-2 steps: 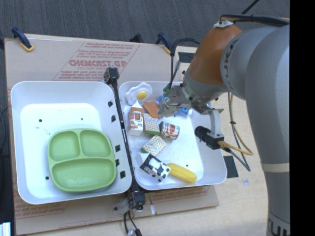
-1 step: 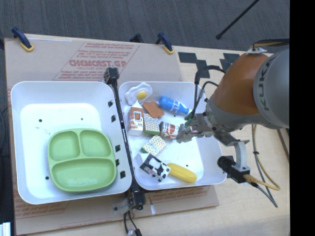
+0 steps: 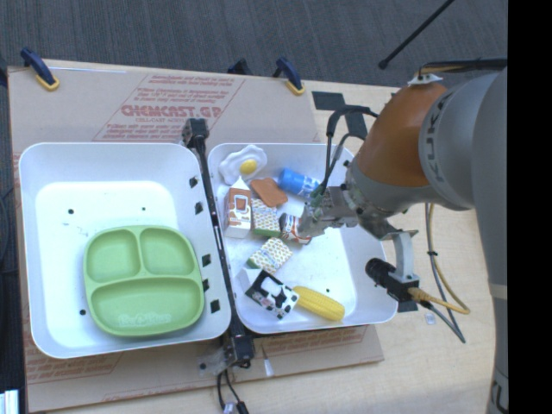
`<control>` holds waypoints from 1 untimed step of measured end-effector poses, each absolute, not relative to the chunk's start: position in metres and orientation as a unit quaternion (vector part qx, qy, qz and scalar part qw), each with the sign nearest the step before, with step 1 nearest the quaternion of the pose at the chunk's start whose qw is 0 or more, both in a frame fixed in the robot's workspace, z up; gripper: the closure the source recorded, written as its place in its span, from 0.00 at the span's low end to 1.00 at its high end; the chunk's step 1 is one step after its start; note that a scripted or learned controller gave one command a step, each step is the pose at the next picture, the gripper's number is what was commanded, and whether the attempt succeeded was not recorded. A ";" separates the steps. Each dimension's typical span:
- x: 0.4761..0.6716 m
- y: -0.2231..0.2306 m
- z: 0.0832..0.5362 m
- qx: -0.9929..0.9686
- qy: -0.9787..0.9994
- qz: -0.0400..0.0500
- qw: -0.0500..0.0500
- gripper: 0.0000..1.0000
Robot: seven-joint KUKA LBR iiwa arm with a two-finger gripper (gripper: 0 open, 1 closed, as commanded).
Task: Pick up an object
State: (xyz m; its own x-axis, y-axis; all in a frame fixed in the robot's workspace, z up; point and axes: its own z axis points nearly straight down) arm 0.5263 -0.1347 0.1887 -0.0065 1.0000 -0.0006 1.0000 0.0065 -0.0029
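The right bin [image 3: 362,304] holds a jumble of toy food: a fried egg [image 3: 244,161], a blue can [image 3: 297,181], a brown slice [image 3: 268,192], a small carton [image 3: 239,211], a green-labelled box [image 3: 266,221], a checkered packet [image 3: 271,254], a black-and-white cow toy [image 3: 273,295] and a corn cob [image 3: 320,303]. My gripper [image 3: 304,228] reaches down from the right into the middle of the bin, right at a small red-and-white item [image 3: 293,230] beside the green-labelled box. Its fingertips are hard to make out among the objects.
The left bin [image 3: 39,184] holds a green divided plate [image 3: 142,279]. A black clamp [image 3: 196,130] sits on the divider between the bins. Cardboard lies under both bins, held by blue clips at the back. Cables hang by the arm at the right.
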 end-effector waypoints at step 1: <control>0.543 -0.050 0.191 -0.704 -0.710 0.001 0.001 1.00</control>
